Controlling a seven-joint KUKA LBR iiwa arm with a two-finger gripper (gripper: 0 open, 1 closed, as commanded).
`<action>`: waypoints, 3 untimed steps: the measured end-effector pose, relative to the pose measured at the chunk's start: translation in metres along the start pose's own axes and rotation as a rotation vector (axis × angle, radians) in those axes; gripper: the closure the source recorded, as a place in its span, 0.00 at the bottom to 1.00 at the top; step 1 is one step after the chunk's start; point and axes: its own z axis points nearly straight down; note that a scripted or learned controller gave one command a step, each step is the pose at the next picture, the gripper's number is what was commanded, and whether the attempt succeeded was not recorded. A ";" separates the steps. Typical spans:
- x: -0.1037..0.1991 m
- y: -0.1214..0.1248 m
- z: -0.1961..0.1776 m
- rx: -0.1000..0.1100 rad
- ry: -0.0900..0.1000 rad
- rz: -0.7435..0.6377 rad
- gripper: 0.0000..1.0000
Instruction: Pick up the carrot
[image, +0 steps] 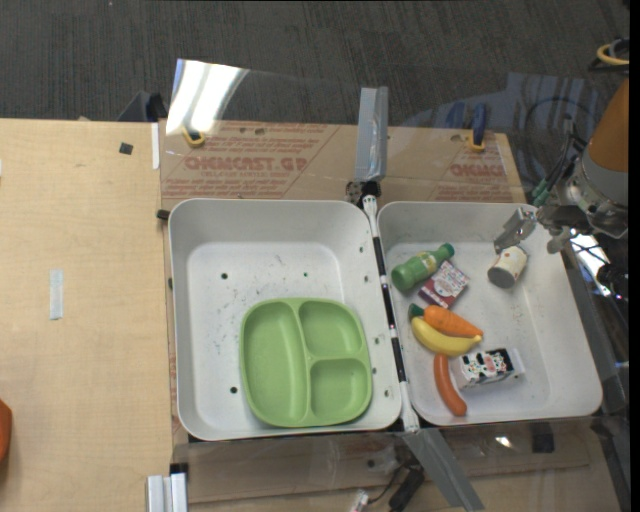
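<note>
The carrot (453, 322) is orange with a green top. It lies in the right bin (560, 340), left of centre, resting against a yellow banana (446, 341) just below it. My gripper (517, 230) hangs at the bin's far right corner, above and to the right of the carrot and well apart from it. Directly beneath the gripper a small cream cup (508, 266) lies on its side. Nothing shows in the gripper's grasp.
The right bin also holds a green bottle (422, 267), a pink packet (445, 285), an orange-red sausage (450, 385) and a small black-and-white carton (488, 366). A green divided plate (305, 360) sits in the left bin (200, 300). Cardboard lies behind both bins.
</note>
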 end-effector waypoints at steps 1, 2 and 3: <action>0.063 -0.074 0.082 0.001 0.001 -0.152 0.00; 0.095 -0.020 0.109 0.000 0.000 -0.127 0.00; 0.094 -0.020 0.101 0.000 -0.001 -0.124 1.00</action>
